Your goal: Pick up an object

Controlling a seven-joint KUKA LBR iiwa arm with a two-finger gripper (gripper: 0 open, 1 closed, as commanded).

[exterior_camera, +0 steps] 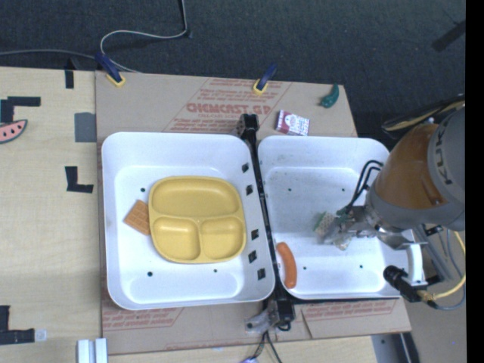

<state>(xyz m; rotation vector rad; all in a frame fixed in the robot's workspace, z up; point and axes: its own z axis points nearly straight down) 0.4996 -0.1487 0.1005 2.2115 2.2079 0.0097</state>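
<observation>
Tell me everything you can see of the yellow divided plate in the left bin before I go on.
The yellow divided plate lies flat and upright in the left bin, near its middle. It looks like matte plastic, rounded-rectangular, with one wide compartment at the far side and two smaller ones nearer the camera, all with nothing in them. Its left edge overlaps a small tan waffle-textured piece. The gripper is over the right bin, well away from it.

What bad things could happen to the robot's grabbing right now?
The pincer is down in the right bin on a small greenish thing. That thing looks small and crumpled, so it might slip out when the arm lifts.

The sausage lies close by, near the bin's left wall. If the arm swings that way, it could bump it.
</observation>
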